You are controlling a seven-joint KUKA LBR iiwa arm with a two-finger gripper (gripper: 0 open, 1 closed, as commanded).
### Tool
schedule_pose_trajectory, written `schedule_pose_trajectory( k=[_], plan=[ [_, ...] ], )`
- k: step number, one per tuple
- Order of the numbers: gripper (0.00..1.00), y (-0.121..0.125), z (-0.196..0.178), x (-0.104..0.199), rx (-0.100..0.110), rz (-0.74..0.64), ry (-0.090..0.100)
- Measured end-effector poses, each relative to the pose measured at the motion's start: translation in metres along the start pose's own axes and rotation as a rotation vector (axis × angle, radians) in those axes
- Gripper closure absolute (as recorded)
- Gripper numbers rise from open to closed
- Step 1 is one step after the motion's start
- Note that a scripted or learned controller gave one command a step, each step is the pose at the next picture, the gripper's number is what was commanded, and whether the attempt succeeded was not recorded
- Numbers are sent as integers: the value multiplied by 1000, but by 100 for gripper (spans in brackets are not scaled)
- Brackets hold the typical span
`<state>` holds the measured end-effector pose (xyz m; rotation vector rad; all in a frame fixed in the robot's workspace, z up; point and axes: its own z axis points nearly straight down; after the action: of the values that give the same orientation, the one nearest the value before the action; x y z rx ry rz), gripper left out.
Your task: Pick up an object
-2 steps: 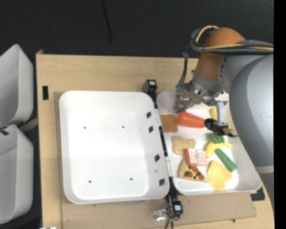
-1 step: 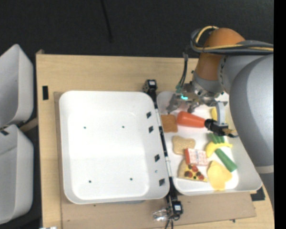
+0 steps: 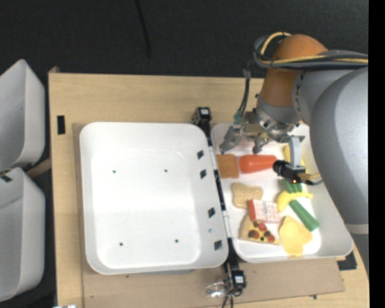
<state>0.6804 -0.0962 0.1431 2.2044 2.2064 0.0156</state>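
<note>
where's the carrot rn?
The carrot lies in the right bin, near its far end, just right of the brown square and below the gripper.

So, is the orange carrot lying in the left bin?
No, the orange carrot lies in the right bin, next to the brown cracker.

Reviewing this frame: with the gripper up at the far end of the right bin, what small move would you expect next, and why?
Probably a short descent onto the orange carrot. The gripper sits at the far end of the right bin, just above the carrot and the brown toast piece, with nothing visibly between its fingers. The left bin offers no target.
</note>
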Motion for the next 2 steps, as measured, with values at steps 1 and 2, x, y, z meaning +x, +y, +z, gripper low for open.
schedule_pose_trajectory(
  k=[1,2],
  plan=[
    [0,-23,19,-2,1,-3,4],
    [0,-32,-6,13,-2,-1,4]
  ],
)
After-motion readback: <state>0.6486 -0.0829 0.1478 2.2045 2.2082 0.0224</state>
